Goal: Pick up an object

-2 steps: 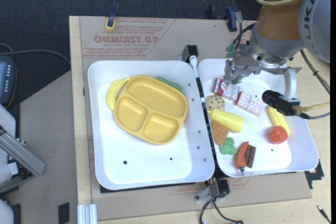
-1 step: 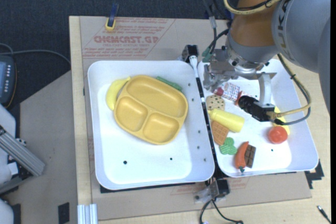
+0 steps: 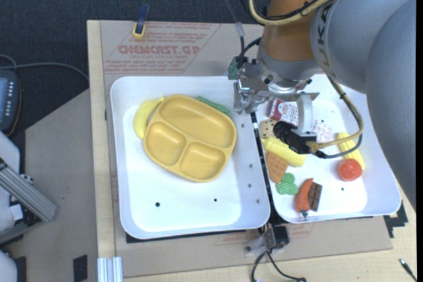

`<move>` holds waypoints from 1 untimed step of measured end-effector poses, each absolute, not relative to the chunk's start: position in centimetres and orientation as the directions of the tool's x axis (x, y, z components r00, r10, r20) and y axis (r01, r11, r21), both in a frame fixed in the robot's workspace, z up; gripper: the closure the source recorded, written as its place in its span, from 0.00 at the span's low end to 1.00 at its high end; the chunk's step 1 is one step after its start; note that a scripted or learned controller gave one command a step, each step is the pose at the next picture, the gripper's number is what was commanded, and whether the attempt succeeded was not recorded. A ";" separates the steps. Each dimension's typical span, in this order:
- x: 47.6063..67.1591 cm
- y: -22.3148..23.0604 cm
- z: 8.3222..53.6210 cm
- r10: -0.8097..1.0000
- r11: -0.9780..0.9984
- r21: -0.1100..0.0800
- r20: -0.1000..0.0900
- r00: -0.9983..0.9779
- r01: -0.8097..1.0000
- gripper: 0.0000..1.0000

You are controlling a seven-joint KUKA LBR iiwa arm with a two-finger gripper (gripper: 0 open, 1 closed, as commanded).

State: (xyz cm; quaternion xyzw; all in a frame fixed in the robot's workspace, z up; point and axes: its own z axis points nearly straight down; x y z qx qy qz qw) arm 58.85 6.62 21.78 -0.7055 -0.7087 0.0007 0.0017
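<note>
The gripper [image 3: 246,97], jaw state impossible to tell, hangs over the right bin [image 3: 380,198]'s left rim, so it should centre on one toy there, like the tomato [image 3: 349,170], before closing.

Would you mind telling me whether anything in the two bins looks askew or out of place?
The yellow plastic divided tray in the left white bin lies skewed to the bin's walls, overlapping a yellow plate and a green item. The small toy foods in the right white bin are simply jumbled.
</note>
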 end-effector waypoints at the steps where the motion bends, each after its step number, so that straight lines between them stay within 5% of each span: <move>1: 59.1 6.1 23.1 1.000 0.001 0.002 0.000 -0.001 1.000 1.00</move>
